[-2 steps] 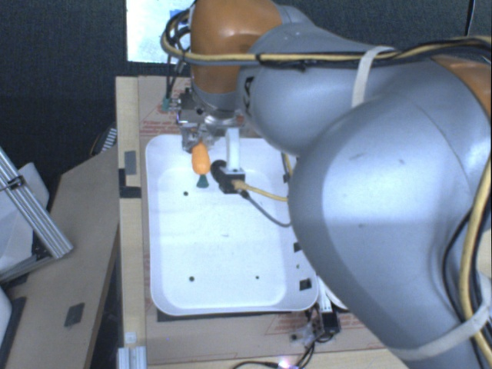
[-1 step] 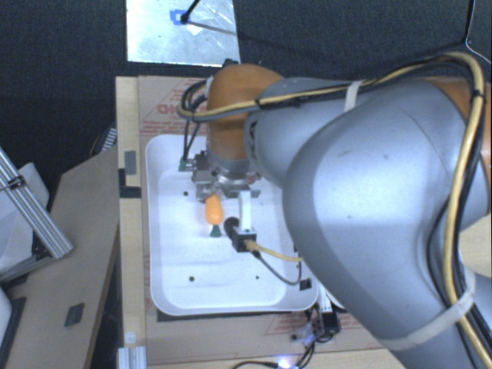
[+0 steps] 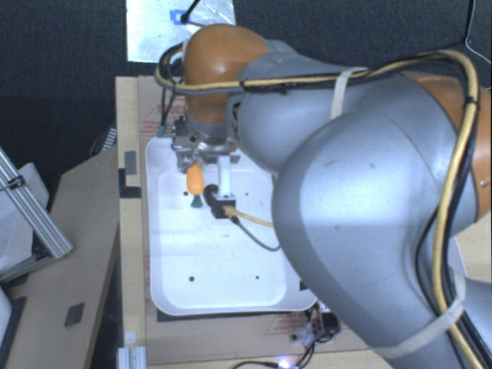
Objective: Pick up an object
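An orange toy carrot [image 3: 195,181] with a green end [image 3: 197,201] is over the far part of the left white bin [image 3: 173,283]. It hangs straight down from my gripper [image 3: 192,165], with its upper end between the fingers. The gripper is shut on it. The wrist and the orange band above it hide the bin's far edge.
The grey arm reaches in from the right and covers the right bin and the left bin's right side. A brown cardboard rim [image 3: 131,229] runs along the bin's left side. A metal rail [image 3: 31,214] stands at the far left.
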Robot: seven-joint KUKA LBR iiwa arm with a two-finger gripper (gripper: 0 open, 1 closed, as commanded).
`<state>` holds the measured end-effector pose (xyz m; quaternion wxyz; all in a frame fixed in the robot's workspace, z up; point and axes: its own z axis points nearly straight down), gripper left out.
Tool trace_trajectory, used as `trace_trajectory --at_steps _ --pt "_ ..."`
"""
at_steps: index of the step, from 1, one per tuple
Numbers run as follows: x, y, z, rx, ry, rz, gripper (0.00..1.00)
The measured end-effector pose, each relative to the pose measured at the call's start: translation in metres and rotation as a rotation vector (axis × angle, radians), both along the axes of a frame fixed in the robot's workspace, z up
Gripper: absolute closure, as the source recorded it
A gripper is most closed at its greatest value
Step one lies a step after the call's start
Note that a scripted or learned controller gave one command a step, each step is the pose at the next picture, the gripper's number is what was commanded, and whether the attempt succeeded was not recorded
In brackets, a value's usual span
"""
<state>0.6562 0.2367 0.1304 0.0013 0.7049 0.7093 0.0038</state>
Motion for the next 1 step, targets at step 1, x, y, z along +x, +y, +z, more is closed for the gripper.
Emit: trace_trajectory --at_steps 1 --pt "-0.0225 -0.0088 -0.0485 -0.004 0.011 -0.005 1.0"
